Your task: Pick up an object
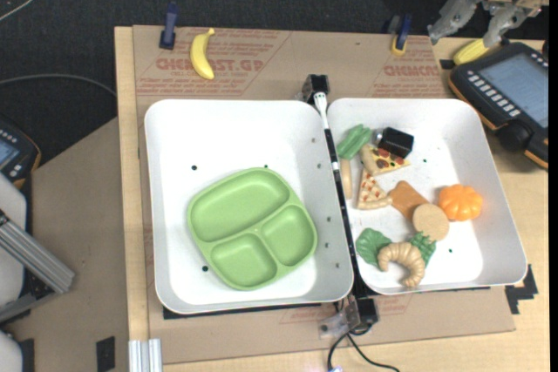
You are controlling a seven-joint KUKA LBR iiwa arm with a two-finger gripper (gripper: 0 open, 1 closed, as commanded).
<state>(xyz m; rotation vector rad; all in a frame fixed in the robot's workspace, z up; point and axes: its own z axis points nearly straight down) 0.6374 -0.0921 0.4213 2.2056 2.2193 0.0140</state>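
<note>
two white bins sit side by side on a desk. the hand point(482, 17) hovers at one o'clock, off the bins; i cannot tell its state. toy food crowds the right bin point(471, 122). the pumpkin point(459, 201), at its three o'clock edge, stands clearest: descend straight over it.
</note>
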